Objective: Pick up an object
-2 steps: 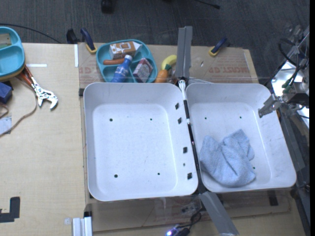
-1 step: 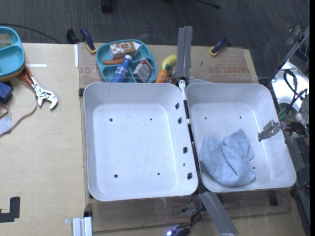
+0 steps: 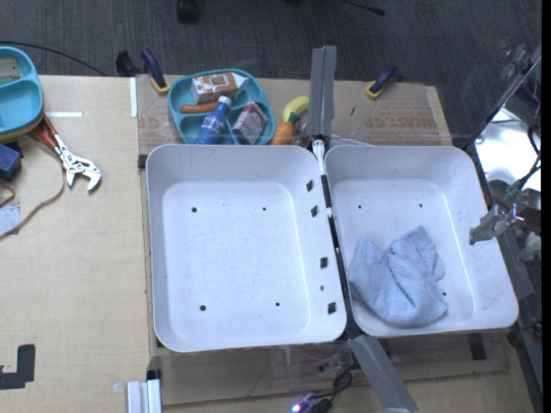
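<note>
- The gripper (image 3: 484,231) sits at the right edge of the right bin (image 3: 465,166), a small grey metal shape just beside the rim; whether it is released or clenched cannot be told from this angle, and nothing is seen held in it.
- The cloth (image 3: 398,275), a crumpled grey-blue rag, lies in the lower middle of the right bin, near the gripper but apart from it.
- By my judgement the cloth is light, soft and limp; it will sag and drape when lifted, and cannot break or roll away.
- The best hold looks to be a raised fold near its upper right, where the fabric bunches high enough to pinch.
- The left bin (image 3: 172,231) lies beside it.
- Behind the bins stands a teal tray (image 3: 182,123) of small items; a wrench (image 3: 77,169) lies far left on the bench.
</note>
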`<state>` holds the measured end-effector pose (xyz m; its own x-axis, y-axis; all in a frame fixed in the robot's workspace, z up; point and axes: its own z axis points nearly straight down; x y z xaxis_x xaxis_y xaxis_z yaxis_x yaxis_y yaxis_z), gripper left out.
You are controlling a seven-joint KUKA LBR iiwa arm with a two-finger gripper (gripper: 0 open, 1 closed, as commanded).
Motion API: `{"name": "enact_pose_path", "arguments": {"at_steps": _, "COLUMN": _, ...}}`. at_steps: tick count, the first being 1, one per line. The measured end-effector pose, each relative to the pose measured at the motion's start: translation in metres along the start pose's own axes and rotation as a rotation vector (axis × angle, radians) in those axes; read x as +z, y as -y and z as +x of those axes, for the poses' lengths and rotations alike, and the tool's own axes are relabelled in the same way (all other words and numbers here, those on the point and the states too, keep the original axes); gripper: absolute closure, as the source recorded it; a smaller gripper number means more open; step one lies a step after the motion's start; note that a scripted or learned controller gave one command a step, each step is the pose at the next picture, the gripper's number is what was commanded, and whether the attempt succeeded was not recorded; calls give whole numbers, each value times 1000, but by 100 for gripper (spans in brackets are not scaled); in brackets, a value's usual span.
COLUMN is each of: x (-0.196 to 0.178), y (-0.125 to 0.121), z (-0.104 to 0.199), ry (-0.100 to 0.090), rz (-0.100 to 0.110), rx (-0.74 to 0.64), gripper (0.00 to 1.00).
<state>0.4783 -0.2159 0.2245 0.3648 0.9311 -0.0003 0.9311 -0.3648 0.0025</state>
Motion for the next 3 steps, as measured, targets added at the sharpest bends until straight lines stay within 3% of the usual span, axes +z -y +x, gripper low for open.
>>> {"name": "enact_pose_path", "arguments": {"at_steps": 1, "x": -9, "y": 1, "z": 3, "ry": 2, "rz": 4, "rx": 439, "gripper": 0}}
{"name": "enact_pose_path", "arguments": {"at_steps": 3, "x": 4, "y": -1, "z": -6, "ry": 5, "rz": 7, "rx": 993, "gripper": 0}}
